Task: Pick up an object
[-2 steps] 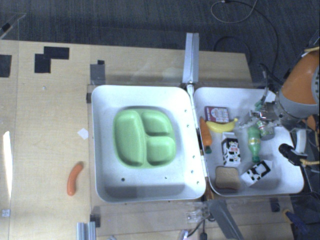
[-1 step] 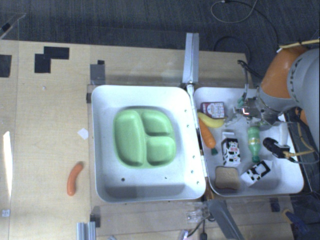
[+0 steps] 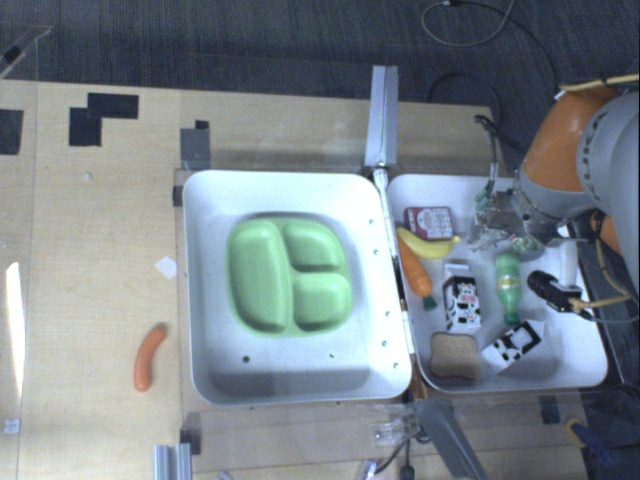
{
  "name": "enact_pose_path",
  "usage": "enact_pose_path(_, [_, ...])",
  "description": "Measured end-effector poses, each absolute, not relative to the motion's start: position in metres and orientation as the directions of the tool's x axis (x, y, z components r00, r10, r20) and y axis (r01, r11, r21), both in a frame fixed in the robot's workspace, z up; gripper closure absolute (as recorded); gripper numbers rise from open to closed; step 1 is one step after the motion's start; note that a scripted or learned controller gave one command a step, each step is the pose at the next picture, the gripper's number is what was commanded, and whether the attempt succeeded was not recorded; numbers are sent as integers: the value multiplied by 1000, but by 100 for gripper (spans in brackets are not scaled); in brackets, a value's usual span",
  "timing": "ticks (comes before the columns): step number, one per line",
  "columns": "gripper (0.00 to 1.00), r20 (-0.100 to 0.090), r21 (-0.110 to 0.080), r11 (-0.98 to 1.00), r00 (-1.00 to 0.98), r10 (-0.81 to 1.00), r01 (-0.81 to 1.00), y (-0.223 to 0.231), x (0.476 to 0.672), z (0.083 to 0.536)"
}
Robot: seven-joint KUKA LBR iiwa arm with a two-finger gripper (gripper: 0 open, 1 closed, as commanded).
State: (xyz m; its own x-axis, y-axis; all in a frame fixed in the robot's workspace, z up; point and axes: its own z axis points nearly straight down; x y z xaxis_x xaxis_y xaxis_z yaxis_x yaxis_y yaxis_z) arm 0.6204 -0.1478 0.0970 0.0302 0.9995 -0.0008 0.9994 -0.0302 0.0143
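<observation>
The right bin (image 3: 585, 366) holds a yellow banana (image 3: 425, 245), an orange carrot (image 3: 417, 272), a dark red packet (image 3: 433, 221), a green bottle (image 3: 509, 284), two black-and-white cow-patterned boxes (image 3: 461, 303) (image 3: 514, 345) and a brown sponge-like block (image 3: 455, 357). My gripper (image 3: 492, 230) hangs over the upper right part of this bin, just above the green bottle's top and to the right of the red packet. Nothing shows as held in it.
The left bin (image 3: 200, 288) holds a green divided plate (image 3: 290, 273). An orange sausage-shaped toy (image 3: 148, 357) lies on the wooden bench to the left of the bins. A metal divider post (image 3: 381, 118) stands between the bins at the back.
</observation>
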Motion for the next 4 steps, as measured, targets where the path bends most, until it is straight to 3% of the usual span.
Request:
enact_pose_path(1, [100,0,11,-22,22,1000,1000,-167,613,88])
enact_pose_path(2, [100,-1,3,14,-14,1000,1000,-131,613,224])
enact_pose_path(3, [100,-3,3,23,-23,1000,1000,-131,615,231])
enact_pose_path(4, [100,-1,2,59,-59,998,998,-66,670,224])
